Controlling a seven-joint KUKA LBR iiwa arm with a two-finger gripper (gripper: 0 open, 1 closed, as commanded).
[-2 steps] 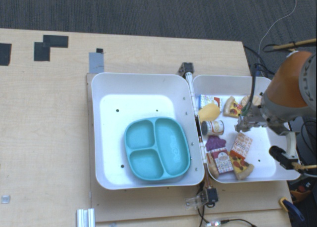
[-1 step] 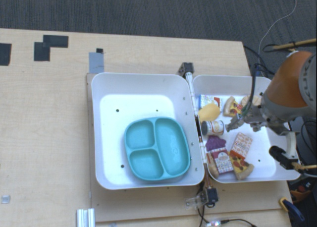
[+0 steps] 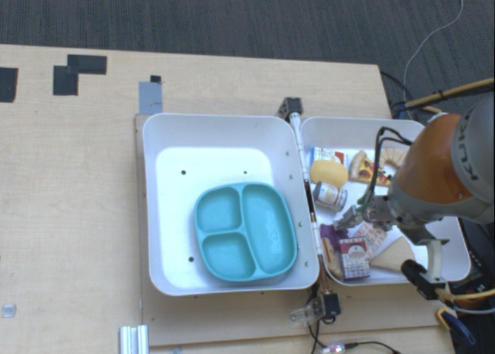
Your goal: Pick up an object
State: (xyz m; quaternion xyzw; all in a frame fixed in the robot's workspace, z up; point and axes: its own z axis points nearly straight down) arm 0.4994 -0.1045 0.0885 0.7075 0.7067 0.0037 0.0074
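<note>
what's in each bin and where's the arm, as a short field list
left bin: shallow white bin holding a turquoise three-compartment plastic plate
right bin: shallow white bin with a pile of small items, among them a yellow round object and a maroon packet
arm: grey arm with orange band over the right bin
pincer: low among the items
</note>
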